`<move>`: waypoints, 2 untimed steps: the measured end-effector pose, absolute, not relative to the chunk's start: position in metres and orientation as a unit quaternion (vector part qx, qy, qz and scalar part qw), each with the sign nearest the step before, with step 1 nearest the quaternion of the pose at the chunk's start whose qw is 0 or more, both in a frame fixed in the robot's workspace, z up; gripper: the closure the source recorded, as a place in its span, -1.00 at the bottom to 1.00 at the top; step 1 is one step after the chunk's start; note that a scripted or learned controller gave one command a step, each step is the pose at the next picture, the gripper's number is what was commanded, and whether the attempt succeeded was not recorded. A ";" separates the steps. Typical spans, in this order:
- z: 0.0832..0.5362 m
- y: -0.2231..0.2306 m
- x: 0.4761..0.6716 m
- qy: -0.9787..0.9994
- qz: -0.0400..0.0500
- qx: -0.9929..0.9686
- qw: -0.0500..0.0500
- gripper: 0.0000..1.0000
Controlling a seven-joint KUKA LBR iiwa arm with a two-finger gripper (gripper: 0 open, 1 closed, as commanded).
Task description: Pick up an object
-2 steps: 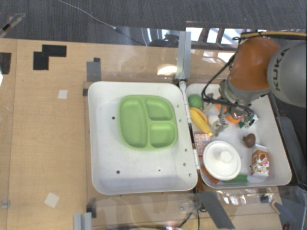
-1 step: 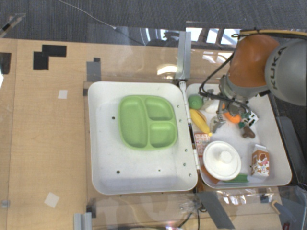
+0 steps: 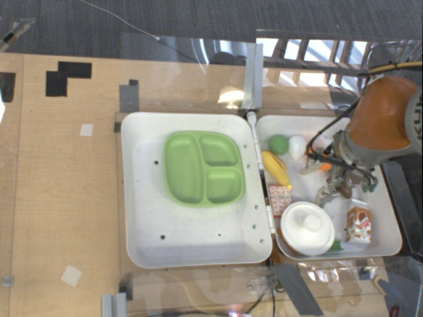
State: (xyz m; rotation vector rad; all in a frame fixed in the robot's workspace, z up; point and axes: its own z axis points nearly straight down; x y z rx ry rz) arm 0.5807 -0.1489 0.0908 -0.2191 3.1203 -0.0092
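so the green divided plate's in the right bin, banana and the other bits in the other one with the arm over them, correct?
Not quite. The camera view shows the green divided plate in the left bin, not the right. The rest holds: the banana and the other bits lie in the other bin, with the arm over them.
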 end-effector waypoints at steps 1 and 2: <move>0.091 -0.209 0.530 0.997 -0.004 -0.072 0.008 -1.00; 0.090 -0.113 0.612 1.000 0.001 -0.009 0.009 -1.00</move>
